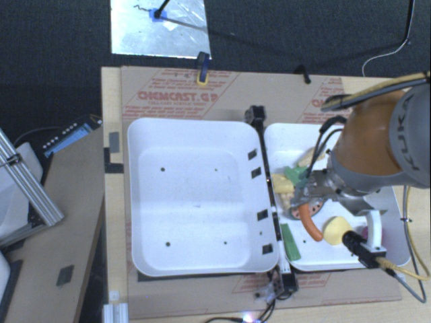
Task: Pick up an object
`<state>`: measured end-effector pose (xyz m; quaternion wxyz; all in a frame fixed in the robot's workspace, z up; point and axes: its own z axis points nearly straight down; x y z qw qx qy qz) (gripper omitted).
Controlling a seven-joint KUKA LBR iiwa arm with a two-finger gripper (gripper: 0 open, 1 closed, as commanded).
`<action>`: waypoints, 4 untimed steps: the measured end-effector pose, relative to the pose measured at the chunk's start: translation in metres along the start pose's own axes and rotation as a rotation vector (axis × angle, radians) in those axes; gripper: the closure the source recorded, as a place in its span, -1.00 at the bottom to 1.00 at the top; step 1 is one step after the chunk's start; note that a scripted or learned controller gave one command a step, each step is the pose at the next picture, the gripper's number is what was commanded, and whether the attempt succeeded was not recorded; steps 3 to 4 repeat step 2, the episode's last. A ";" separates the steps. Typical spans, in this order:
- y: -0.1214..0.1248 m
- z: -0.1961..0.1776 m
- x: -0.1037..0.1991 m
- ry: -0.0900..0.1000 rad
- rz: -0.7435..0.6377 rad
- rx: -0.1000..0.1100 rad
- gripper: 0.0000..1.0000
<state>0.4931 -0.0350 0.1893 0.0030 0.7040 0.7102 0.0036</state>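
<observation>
A dark carpeted floor (54, 52) surrounds a pale wooden bench (67, 241), with a silver aluminium rail (27, 187) at the far left. A shiny square foil sheet (160, 19) lies on the floor beyond the bench. A brown cardboard sheet printed in red (182, 93) underlies the two bins. The left shallow white plastic bin (195, 194) adjoins the right white bin (283, 136). There, a green flat strip (290, 241), a green block (295, 175), an orange curved sausage-shaped object (310, 222) and a pale yellow ball (334, 229) lie close together. The grey arm's gripper (304, 197) sits just above the orange object; whether it is spread or pinching, I cannot tell.
</observation>
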 end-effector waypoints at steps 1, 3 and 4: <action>-0.004 -0.003 0.041 0.001 0.000 0.007 1.00; 0.067 -0.047 0.087 0.000 0.000 0.000 1.00; 0.067 -0.047 0.087 0.000 0.000 0.000 1.00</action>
